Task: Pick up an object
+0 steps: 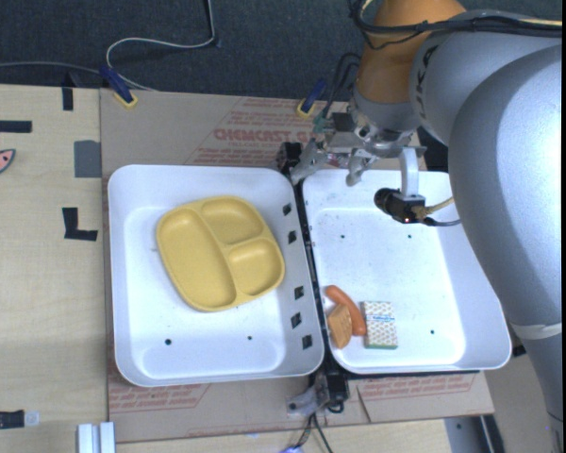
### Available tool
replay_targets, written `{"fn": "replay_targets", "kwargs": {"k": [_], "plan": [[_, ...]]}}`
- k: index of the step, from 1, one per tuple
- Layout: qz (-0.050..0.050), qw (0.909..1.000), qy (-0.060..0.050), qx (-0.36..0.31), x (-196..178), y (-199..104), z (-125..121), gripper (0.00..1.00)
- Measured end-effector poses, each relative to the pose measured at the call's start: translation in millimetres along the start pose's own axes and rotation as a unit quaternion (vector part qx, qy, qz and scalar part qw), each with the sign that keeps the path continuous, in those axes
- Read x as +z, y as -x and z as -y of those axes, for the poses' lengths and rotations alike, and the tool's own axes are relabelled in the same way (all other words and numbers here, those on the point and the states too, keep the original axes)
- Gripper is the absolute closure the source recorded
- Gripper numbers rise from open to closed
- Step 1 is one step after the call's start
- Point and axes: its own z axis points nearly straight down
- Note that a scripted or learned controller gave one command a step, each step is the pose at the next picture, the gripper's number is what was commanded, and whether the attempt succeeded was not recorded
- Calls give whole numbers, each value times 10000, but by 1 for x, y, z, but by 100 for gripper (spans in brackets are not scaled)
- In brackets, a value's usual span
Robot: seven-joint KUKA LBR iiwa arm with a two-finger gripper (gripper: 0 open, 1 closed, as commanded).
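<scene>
The gripper (358, 163) is hovering at the right bin's (453, 281) back-left corner; its state I cannot tell. The hot dog (342, 311) and box (380, 325) are lying well apart from it, by the front wall. Descending here risks striking the rim or closing on nothing. A yellow plate (221, 251) is sitting in the left bin (132, 291), on cardboard (245, 130).

bins (141, 347): smooth white plastic, slight sheen
divided plate (220, 251): matt yellow plastic
bench cover (255, 135): brown printed cardboard
arm (509, 130): glossy grey shell
</scene>
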Motion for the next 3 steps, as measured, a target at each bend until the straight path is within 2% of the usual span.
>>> {"fn": "replay_targets", "kwargs": {"k": [1, 2, 3], "plan": [[7, 10000, -2, -3, -10, 0, 0, 100], [10, 10000, -4, -4, -10, 0, 0, 0], [17, 10000, -4, -8, -19, 0, 0, 100]]}}
